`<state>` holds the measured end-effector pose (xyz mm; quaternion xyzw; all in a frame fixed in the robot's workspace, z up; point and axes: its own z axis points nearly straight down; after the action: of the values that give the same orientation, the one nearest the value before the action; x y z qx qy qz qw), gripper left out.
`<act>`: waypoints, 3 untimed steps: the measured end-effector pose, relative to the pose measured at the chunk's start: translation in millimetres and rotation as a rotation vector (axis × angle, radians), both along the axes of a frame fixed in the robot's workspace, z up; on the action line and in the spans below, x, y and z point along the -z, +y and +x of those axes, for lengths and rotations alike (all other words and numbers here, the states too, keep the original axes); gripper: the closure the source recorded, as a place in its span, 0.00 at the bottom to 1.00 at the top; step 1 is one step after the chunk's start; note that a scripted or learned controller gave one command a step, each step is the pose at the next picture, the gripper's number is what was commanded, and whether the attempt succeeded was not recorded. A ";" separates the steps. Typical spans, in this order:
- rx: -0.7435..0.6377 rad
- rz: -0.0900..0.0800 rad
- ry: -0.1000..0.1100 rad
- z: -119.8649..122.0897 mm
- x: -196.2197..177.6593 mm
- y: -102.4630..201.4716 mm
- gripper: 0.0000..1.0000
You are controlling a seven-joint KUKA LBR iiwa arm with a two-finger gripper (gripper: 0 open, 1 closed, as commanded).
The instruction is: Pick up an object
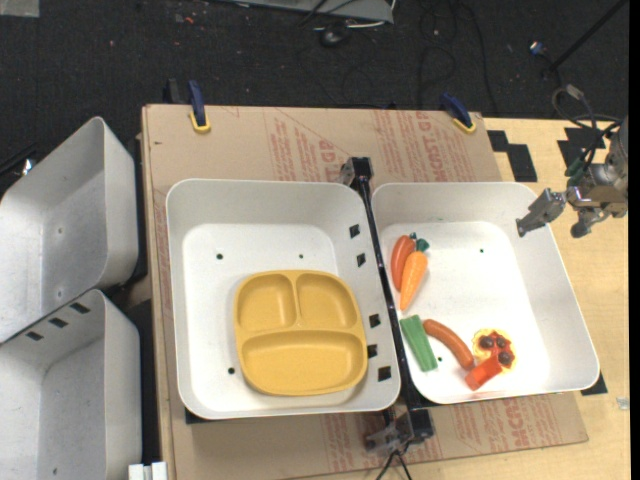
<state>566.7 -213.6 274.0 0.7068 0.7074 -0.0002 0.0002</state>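
Brown cardboard (pixel 300 143) covers the bench under two shallow white bins set side by side, with dark floor and loose cables beyond. At the right edge of the camera view, the gripper (pixel 563 218) hangs over the outer rim of the right bin (pixel 545 298). Its two dark fingers (pixel 538 213) are spread well apart, nothing sits between them, and they touch no item.

Inside the right bin, toy food lies along the left and near sides: two orange carrots (pixel 408 263) with green tops close to the divider, a green piece (pixel 418 343) below them, a reddish sausage (pixel 448 338) just beside it, and a small yellow and dark-red piece (pixel 493 348) next to a red chunk (pixel 482 373). These small pieces are hard to identify further.

A yellow divided plate (pixel 298 333) rests in the left bin (pixel 200 268). Most of the arm is cut off by the frame, so just the wrist and its cabling are visible.
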 end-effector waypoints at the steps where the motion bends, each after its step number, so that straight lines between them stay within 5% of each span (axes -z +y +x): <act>1: 0.000 0.001 0.003 1.5 46.2 7.9 0.00; 3: 0.002 0.002 0.005 -5.1 152.4 4.2 0.00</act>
<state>561.6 -209.4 121.6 0.7076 0.7066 -0.0013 -0.0019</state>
